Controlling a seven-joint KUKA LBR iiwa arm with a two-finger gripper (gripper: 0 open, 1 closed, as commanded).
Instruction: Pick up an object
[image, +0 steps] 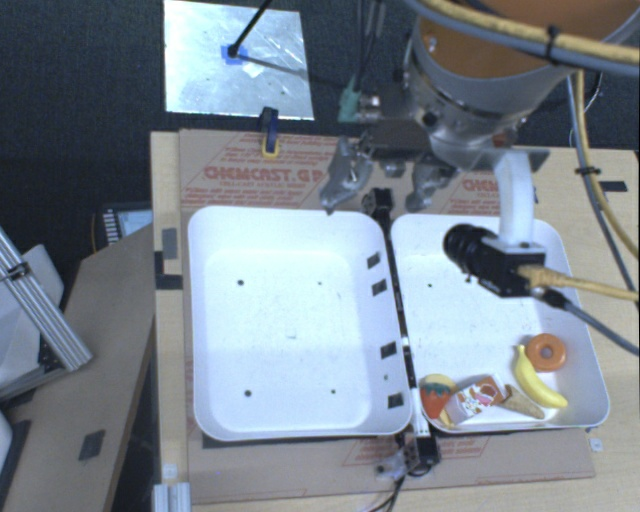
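Above the bins' (300, 225) far edge; pincer (378, 188) spread, empty.

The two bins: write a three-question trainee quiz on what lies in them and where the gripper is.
1. True or false: the banana lies in the right bin.
2. Which bin corner holds the toy food: A) far, B) near?
3. Fill in: the gripper hangs over the bins' ___ edge.

Key: 1 true. 2 B; the banana, the orange ring and the small carton cluster there. 3 far.
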